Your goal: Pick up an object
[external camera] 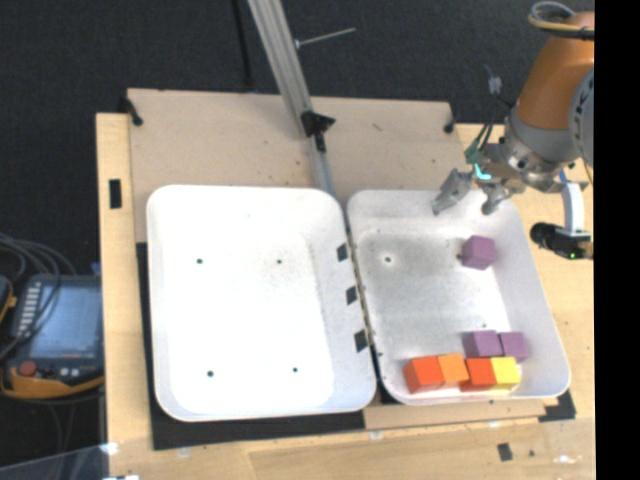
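Note:
My gripper [468,200] hangs over the far edge of the right bin [420,298], its two fingers spread apart and open with nothing between them. A single purple block [478,252] lies in the right bin just below and slightly right of the gripper, apart from it. Along the bin's near edge sits a cluster of blocks: an orange-red block [424,373], an orange block [453,368], a red-orange block [481,372], a yellow block [506,371] and two purple blocks [498,345] behind them.
The left bin [245,298] lies beside the right one, with small black clips [352,294] along the shared edge. A slanted metal pole [285,68] rises from the back of the bench. A teach pendant [50,333] lies at the far left.

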